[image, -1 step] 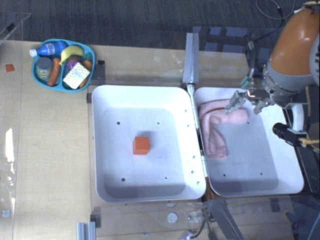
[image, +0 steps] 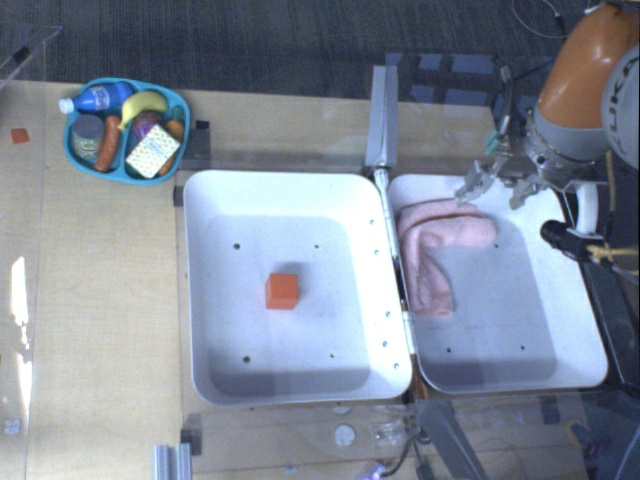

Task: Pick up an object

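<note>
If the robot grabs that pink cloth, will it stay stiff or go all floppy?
Probably floppy. The crumpled pink cloth lies in soft folds in the right shallow white bin, so it would likely droop and dangle from wherever it is pinched. It looks light for its size and unlikely to roll. A grab may lift just one fold, leaving the rest trailing below the hand.

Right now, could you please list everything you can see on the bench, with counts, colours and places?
block: one, orange, middle of the left bin
towel: one, pink, crumpled, upper left of the right bin
bins: two, white, side by side
dish of toy food: one, blue, on the bench beyond the left bin
small square: one, red, far left of the bench
arm: one, grey and orange, from the right
gripper: one, open above the right bin's far edge
</note>
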`<state>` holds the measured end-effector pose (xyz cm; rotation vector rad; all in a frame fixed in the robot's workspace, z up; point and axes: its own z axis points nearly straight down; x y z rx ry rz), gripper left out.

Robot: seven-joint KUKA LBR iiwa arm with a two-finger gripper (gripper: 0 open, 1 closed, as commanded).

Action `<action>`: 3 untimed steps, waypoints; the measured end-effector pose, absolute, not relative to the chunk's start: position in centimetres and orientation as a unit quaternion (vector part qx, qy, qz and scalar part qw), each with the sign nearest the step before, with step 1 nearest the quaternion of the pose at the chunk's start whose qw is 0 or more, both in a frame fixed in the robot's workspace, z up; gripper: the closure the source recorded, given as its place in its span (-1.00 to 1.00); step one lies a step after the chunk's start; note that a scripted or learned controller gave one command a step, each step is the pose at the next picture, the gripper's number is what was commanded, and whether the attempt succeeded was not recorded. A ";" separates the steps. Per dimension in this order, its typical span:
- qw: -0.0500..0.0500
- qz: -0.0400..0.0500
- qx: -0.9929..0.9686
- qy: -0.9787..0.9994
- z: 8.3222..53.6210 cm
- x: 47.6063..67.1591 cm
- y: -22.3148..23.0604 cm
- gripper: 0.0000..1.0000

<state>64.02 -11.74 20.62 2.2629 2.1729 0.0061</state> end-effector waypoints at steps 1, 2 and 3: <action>0.001 0.001 0.774 0.633 11.1 66.2 -15.2 -1.00; 0.004 0.003 0.752 0.659 9.0 66.6 -16.9 -1.00; 0.004 0.003 0.706 0.708 13.4 66.9 -15.7 -1.00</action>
